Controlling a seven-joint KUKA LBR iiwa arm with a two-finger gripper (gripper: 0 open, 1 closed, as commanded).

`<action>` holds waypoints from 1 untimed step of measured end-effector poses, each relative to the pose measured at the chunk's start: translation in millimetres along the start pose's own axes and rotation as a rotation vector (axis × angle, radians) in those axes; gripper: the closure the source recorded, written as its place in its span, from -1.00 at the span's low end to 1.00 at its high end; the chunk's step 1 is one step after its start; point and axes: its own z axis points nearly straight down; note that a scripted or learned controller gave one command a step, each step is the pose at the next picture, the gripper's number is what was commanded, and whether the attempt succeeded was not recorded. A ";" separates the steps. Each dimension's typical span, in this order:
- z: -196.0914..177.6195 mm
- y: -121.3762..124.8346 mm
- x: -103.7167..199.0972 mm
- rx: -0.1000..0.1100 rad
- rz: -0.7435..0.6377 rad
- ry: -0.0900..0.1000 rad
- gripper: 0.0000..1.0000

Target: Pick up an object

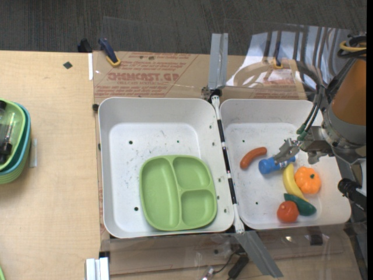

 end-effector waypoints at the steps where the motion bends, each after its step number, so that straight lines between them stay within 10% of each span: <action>1: -7.9 0.4 -0.4 0.002 0.002 -0.001 1.00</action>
